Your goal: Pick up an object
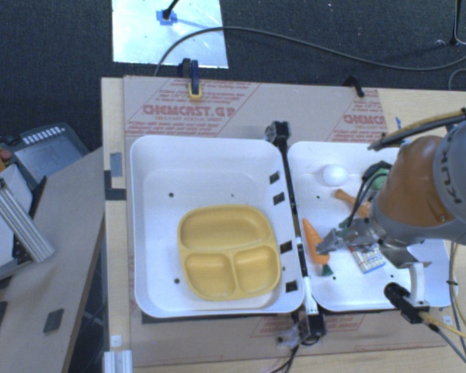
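Now the gripper (332, 242) hovers at three o'clock of an orange carrot (314, 240) in the right bin (349, 298); its state is unclear.

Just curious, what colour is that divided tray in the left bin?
The divided tray is pale yellow, seen in the camera view.

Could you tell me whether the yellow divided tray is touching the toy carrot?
Apart. The camera view shows the yellow tray in the left bin and the carrot in the right bin, beyond the dividing rims.
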Tool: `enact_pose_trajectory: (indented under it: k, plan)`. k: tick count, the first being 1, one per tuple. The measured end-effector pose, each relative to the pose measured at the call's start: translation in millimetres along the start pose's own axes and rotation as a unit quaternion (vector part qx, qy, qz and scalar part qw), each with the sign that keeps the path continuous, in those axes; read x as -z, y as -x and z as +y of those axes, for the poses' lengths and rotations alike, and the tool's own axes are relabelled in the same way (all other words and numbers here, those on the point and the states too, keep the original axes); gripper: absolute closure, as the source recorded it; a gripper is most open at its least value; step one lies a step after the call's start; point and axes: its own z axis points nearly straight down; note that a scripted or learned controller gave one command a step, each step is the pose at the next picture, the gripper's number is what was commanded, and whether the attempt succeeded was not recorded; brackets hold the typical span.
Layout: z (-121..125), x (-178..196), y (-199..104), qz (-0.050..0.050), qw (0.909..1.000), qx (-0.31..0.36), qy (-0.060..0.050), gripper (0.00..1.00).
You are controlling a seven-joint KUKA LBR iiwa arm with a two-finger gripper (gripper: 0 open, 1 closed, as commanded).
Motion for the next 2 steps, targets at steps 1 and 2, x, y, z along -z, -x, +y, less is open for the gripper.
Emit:
enact_pose_trajectory:
  k: [1,2]
  plan:
    - [-6.1,-0.7,-5.2,0.003,1.0,0.002,-0.008,1.0]
    - [-9.4,60.8,-2.6,0.003,1.0,0.003,-0.005,1.0]
